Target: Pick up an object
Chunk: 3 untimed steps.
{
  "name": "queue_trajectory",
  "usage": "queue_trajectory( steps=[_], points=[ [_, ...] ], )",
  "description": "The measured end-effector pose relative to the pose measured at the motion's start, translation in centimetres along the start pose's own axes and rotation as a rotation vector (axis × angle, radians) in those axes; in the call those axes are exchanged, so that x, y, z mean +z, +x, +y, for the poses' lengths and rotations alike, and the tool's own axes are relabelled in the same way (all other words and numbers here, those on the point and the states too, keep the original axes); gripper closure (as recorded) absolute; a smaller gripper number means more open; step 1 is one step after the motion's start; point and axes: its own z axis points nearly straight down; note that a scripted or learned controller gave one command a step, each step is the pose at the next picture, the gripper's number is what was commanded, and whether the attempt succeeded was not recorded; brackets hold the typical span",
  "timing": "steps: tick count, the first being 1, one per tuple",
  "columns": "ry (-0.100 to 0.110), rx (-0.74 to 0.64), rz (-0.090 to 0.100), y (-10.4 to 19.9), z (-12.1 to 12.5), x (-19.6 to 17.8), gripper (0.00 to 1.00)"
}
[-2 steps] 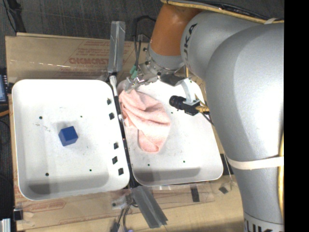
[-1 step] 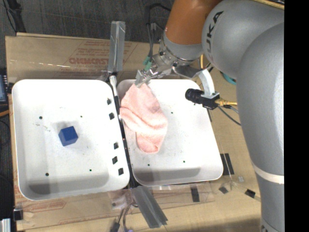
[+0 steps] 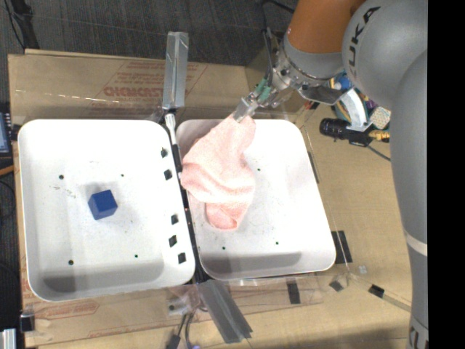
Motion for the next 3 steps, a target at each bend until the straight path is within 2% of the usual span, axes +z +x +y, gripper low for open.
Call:
queue_trajectory(
  steps=[1,2,3],
  points=[
    [0.003,0.154,0.002,1.3,-1.8,10.1,1.00],
    [0.003,0.154,0.002,1.3,-1.8,10.1,0.00],
    [0.001,0.191,0.000,-3.8,-1.9,20.0,0.00]
  ],
)
